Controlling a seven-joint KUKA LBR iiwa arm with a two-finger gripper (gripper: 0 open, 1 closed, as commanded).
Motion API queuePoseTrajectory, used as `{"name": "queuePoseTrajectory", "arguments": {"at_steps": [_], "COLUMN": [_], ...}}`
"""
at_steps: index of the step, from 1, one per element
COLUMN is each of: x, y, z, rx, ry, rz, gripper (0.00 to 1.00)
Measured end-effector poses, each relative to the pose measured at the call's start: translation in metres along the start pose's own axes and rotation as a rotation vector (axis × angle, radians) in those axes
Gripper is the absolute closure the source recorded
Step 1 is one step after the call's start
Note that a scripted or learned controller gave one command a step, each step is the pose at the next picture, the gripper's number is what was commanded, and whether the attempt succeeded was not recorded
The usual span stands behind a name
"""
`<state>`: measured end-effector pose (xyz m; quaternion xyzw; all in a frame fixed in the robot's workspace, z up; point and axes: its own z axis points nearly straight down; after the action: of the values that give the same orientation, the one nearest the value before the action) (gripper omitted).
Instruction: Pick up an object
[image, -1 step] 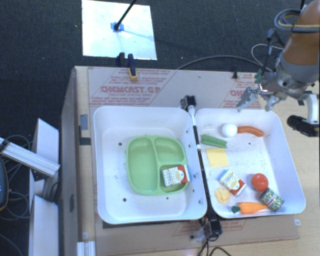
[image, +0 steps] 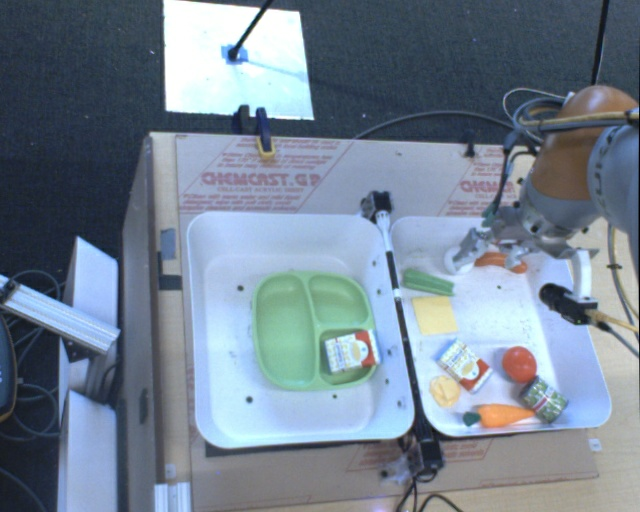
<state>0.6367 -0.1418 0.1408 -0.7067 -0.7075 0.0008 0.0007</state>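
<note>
counting two cartons (image: 350, 352) (image: 464, 364) — one carrot (image: 503, 414).

"CHEMCAST GP" on bench sheet (image: 262, 180)

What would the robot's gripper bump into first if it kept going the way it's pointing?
Probably the small orange thing lying right under the gripper at the back of the right bin. It points down and leftward, so past that piece comes the bin floor. Depth is hard to judge from above.
</note>
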Motion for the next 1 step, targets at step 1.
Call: {"name": "queuePoseTrajectory", "arguments": {"at_steps": [1], "x": [-0.0236], "y": [0.0363], "z": [0.0495], "rx": [-0.016], "ry": [-0.003], "rz": [-0.003], "gripper": [0.0]}}
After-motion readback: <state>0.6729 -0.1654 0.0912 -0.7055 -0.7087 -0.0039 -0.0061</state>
